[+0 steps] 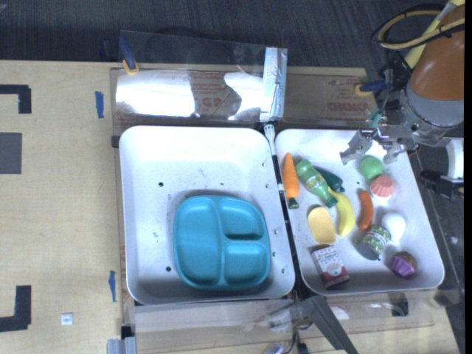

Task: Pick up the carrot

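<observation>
Hand: the hand [375, 148] hangs at the upper right of the frame, over the top edge of the right bin [428, 234]; its fingers look spread, with nothing between them.
Carrot: the carrot [290, 177] lies lengthwise at the right bin's left wall, well apart from the hand.
Neighbours: a green bottle [316, 183] lies just beside the carrot; a banana [344, 212] and a yellow piece [321, 224] sit lower in the frame.
Other items: a green ball [372, 167] sits near the hand; a purple item [403, 264] lies at the bin's lower right.
Left bin: the left bin [147, 161] bears a blue divided tray [220, 242].
</observation>
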Controlling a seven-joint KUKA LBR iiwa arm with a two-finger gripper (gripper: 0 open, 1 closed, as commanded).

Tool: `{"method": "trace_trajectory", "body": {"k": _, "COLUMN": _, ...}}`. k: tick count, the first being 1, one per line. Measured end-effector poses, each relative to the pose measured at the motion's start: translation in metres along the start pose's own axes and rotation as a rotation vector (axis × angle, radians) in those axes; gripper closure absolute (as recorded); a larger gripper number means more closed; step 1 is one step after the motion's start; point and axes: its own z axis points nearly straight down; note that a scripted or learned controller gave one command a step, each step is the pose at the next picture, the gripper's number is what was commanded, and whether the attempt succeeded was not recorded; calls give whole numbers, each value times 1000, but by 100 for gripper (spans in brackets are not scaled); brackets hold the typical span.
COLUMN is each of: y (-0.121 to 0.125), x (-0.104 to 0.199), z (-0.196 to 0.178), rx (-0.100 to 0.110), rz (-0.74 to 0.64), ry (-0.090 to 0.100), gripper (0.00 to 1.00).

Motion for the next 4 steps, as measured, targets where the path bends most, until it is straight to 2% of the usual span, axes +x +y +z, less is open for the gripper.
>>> {"method": "trace_trajectory", "body": {"k": 1, "y": -45, "x": 49, "z": 40, "rx": 3, "rz": -113, "ry": 1, "gripper": 0}}
{"method": "trace_trajectory", "body": {"k": 2, "y": -71, "x": 86, "z": 40, "rx": 1, "rz": -136, "ry": 1, "gripper": 0}}
{"method": "trace_trajectory", "body": {"k": 3, "y": -71, "x": 85, "z": 40, "rx": 2, "rz": -135, "ry": 0, "gripper": 0}}
{"method": "trace_trajectory", "body": {"k": 4, "y": -74, "x": 104, "z": 39, "rx": 0, "rz": -543, "ry": 1, "gripper": 0}}
